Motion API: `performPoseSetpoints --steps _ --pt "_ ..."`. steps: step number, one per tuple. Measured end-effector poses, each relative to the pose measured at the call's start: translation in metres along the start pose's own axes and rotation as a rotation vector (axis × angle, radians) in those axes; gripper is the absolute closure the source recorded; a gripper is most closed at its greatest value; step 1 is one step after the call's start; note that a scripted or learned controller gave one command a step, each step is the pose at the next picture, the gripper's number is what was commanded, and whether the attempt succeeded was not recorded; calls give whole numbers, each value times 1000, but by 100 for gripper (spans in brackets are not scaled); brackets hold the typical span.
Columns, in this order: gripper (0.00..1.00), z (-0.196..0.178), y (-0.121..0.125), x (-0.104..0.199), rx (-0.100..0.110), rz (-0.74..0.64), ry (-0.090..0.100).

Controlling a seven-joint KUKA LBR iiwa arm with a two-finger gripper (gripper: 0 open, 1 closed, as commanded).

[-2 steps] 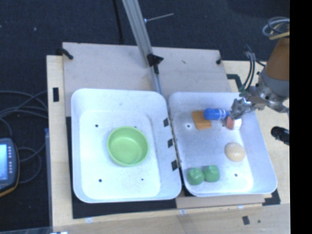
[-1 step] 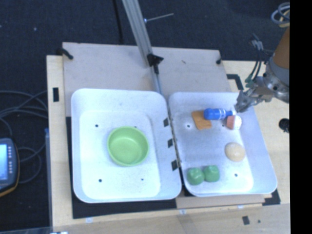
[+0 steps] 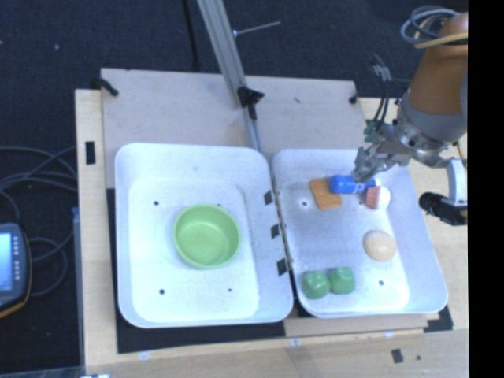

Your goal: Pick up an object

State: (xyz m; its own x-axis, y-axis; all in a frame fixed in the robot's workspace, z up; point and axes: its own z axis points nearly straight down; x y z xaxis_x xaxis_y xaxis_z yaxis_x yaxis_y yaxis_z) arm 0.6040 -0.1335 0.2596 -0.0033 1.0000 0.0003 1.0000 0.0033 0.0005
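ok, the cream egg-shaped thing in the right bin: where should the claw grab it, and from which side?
Probably straight from above, across its narrower middle. The cream egg-shaped thing lies alone on the right bin floor, apart from the green blocks and the bin's wall, so there is room for fingers on both sides. Its rounded top may slip, so close low around the widest part.

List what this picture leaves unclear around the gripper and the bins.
- Gripper, camera view: blurred and dark, so its grip on the blue object cannot be read.
- Arm: cut off by the right edge.
- Red-white object: too small and blurred to identify.
- Green object: one piece or two, unclear.
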Motion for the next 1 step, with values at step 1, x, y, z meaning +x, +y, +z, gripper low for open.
performPoseSetpoints --steps 1 --pt "100 6 6 46 0 1 0"
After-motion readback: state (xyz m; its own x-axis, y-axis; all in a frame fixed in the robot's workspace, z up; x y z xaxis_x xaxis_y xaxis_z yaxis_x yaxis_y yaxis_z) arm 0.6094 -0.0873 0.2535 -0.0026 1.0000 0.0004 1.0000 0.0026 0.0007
